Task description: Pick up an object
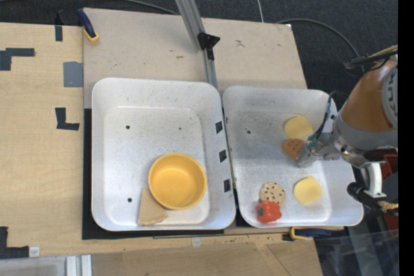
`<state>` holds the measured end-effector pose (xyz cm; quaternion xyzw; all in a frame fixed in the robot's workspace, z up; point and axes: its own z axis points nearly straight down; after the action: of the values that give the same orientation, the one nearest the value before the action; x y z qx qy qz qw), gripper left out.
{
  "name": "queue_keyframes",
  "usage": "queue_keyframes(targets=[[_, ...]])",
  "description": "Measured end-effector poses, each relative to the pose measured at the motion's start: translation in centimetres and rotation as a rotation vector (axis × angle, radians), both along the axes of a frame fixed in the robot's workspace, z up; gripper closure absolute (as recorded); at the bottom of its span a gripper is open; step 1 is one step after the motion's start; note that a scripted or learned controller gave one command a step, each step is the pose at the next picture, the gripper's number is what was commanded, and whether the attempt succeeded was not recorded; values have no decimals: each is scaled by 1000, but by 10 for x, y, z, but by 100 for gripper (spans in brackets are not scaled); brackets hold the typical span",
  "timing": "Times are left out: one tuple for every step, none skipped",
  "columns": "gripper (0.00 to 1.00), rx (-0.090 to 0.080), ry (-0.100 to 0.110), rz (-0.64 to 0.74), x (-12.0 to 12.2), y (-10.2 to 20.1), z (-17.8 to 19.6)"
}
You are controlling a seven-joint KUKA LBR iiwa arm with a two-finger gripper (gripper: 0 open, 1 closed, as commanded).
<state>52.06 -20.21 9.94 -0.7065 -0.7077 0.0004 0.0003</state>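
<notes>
Nearest the camera: a small red plastic toy with a green top (268, 211) sits at the lower edge of the right-hand shallow white bin (259, 106), touching a round speckled cookie-like piece (272, 192).
End effector: the grey end effector (309, 153) is low in the right bin, right of centre; I cannot tell how it is set or whether it has anything.
Likely target: a small orange-brown lump (292, 148) just beside its tip, below a pale yellow disc (297, 127).
Doing it well: I'd centre over the lump, clear of the disc, before closing.
Left bin: a yellow plastic bowl (177, 180).

Tan wedge (151, 211) half under yellow bowl (177, 180) — perhaps bread.
</notes>
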Motion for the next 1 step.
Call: queue_keyframes(targets=[[100, -1, -3, 0, 8, 1, 45]])
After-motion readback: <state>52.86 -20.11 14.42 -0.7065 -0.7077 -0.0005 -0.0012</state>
